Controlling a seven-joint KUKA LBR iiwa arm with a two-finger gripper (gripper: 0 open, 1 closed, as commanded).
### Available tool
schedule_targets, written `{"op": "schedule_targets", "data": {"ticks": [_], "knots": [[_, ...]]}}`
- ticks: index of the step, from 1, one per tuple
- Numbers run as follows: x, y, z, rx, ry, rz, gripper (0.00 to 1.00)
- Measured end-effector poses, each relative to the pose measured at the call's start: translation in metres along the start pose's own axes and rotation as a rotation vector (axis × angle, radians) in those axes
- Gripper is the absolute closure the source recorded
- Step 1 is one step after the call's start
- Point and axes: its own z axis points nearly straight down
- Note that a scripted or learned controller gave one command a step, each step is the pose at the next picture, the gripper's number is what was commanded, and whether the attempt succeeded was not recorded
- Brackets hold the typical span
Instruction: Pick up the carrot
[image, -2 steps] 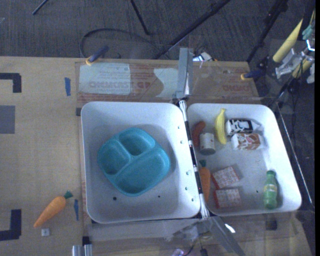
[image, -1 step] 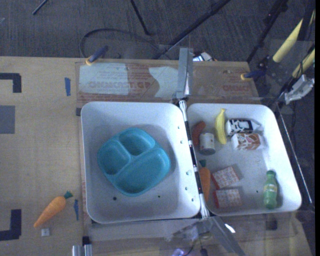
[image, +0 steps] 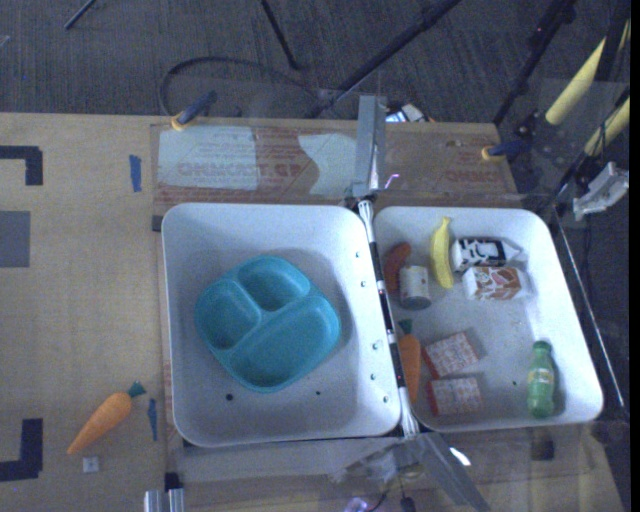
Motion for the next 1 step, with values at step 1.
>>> {"op": "schedule_targets", "data": {"ticks": [1], "knots": [[-0.0113,-0.0725,0.0130,-0.001,0.000,0.048,0.00]]}}
